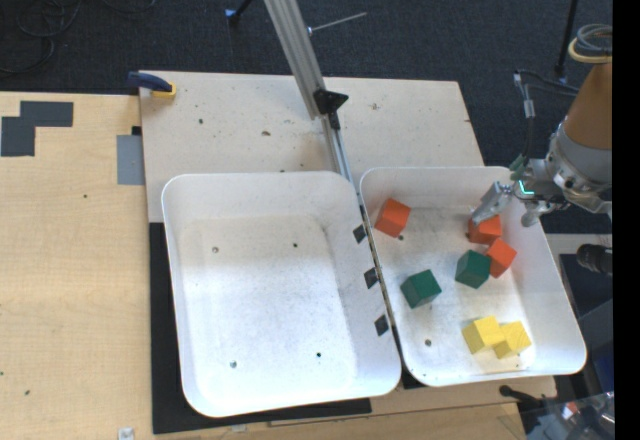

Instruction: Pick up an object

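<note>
On the left side of the bench sits the left bin [200, 228], a shallow white tray with a speckled floor. Along the seam where it meets the right bin [440, 368], a grey aluminium rail [295, 38] slants up and away toward the top of the view, with a few small black clips spaced down the shared edge. Just inside the right bin, near its upper left corner, an orange block [393, 217] lies by itself. Lower and a little further right is a dark green block [421, 287], and beyond it a second green block [472, 269] touches a red-orange block [500, 255]. Near the bin's lower right corner two yellow blocks [496, 336] rest against each other. Above the red-orange block, a further orange block [487, 227] lies at the gripper [508, 211], whose fingers reach down from the arm at the right edge; one finger is just beside this block, but I cannot tell whether the gripper is spread or closed, nor whether the block is between the fingers.
</note>
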Available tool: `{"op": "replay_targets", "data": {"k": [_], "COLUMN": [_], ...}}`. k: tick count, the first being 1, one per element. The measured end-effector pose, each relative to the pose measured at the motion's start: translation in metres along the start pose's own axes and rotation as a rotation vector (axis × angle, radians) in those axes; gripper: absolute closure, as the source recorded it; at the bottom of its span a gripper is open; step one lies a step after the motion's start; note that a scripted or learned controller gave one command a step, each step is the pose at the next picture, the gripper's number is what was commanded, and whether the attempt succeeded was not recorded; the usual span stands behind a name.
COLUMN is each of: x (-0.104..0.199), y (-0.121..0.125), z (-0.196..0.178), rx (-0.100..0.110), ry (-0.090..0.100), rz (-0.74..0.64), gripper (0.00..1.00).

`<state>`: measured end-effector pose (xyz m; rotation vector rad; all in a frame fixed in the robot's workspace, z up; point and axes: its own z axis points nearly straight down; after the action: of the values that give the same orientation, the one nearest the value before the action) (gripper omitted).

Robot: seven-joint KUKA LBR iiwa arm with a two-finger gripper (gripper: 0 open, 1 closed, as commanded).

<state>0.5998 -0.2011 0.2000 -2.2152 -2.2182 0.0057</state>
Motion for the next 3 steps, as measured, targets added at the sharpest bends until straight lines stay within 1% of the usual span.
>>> {"op": "replay_targets", "data": {"k": [1,2,3], "x": [0.0,0.002,-0.001], "y": [0.001,0.007,0.013], "z": [-0.002,0.043,0.081], "rx": [-0.004,0.0,-0.011], "ry": [-0.001,0.0,-0.007], "rz": [-0.002,-0.005,-0.005], "gripper": [0.0,0.0,0.0]}}
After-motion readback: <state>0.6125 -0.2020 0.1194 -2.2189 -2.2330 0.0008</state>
